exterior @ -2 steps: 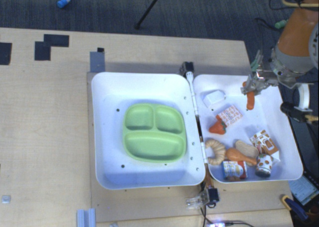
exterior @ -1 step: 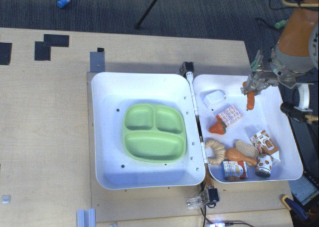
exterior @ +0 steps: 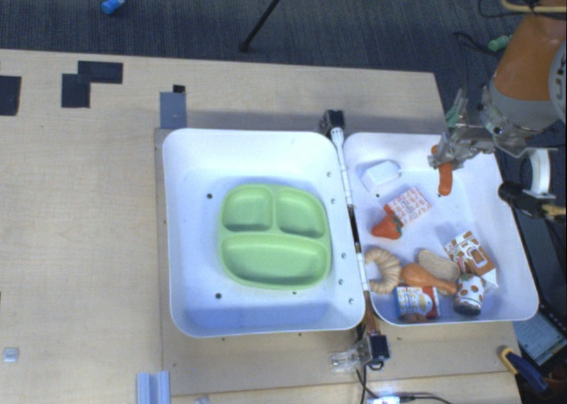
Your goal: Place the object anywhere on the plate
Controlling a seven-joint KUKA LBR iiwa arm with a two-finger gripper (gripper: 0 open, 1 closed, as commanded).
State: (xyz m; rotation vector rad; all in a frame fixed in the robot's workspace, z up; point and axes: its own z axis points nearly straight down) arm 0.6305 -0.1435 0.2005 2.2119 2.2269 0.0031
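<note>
Smooth green plate (exterior: pixel 270 238), rounded, moulded into three shallow compartments, centred in the left white bin (exterior: pixel 190 305). Glossy plastic bins, rounded corners, side by side on a pale wooden surface (exterior: pixel 80 234); black clip (exterior: pixel 333 119) at the far end of the seam between them.

In the right bin (exterior: pixel 518 260): white cup-like piece (exterior: pixel 381 172) toward the far left corner; checkered box (exterior: pixel 408 205) near the middle, red wedge (exterior: pixel 387 228) touching its near-left side. Along the near edge, a crowded cluster: beige ring-shaped pastry (exterior: pixel 384 268), orange drumstick shape (exterior: pixel 430 277), tan oval (exterior: pixel 437 261), small printed can (exterior: pixel 415 303), brown-and-white cartons (exterior: pixel 470 256), a spotted one (exterior: pixel 470 291) beside them.

Grey arm with orange band at the far right edge of the surface; gripper (exterior: pixel 446 161) above the far right part of the right bin. Fingers closed around the top of a slim orange carrot (exterior: pixel 445 180), hanging upright beneath them, apart from the other items, well away from the plate.
</note>
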